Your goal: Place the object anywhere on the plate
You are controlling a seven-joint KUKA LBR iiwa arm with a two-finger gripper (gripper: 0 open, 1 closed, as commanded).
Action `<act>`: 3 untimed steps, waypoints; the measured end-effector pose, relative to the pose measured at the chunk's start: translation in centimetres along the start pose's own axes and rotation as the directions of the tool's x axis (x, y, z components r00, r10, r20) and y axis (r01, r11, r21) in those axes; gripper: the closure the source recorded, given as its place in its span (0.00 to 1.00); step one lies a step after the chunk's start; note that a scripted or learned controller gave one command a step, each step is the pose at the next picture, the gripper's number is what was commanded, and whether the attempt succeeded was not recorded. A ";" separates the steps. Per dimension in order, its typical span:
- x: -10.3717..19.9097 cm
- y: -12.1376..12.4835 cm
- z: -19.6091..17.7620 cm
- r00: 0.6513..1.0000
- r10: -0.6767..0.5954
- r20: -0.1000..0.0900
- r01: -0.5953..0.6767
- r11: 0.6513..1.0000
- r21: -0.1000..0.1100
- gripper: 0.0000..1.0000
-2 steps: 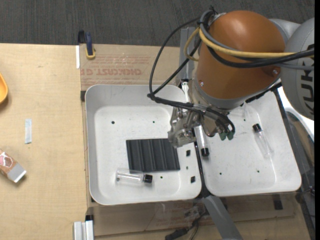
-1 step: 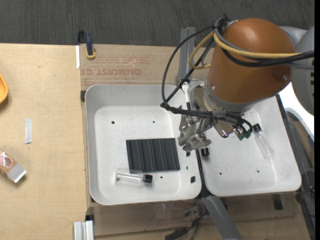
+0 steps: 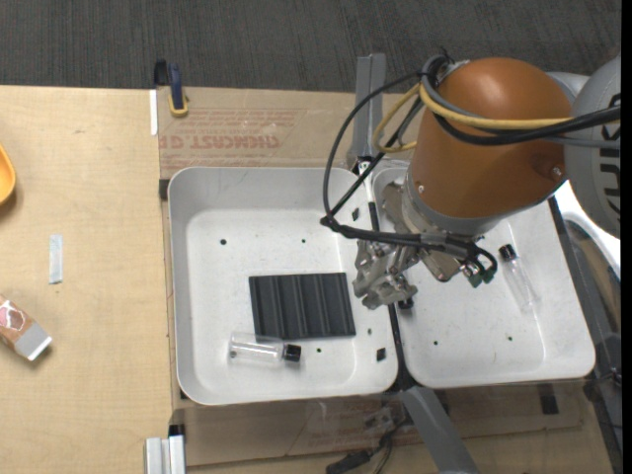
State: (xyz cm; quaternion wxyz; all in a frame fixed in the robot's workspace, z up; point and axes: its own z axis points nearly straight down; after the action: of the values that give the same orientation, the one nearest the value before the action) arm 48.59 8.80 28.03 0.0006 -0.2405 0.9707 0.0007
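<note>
Grey ribbed plate [image 3: 301, 304] lies just left of my gripper [image 3: 387, 289], flat in the left bin [image 3: 197, 225]; one clear vial [image 3: 262, 350] rests below it, well left of me; another vial [image 3: 518, 275] lies to my right; whether I grip anything I cannot tell; I may descend on the bin divider and release nothing.

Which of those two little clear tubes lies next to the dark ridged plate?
The tube in the left bin, just below the plate. The other tube lies in the right bin.
</note>
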 end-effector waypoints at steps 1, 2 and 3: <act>-1.4 2.6 -3.6 0.992 -0.126 0.002 0.126 0.992 0.001 1.00; 0.5 -1.1 -5.2 0.928 -0.372 0.003 0.372 0.928 0.002 1.00; -0.5 1.9 -5.2 0.898 -0.440 0.002 0.440 0.898 0.001 1.00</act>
State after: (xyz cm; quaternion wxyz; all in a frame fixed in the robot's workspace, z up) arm 48.14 10.73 33.19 0.0019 -0.4534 0.8913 0.0006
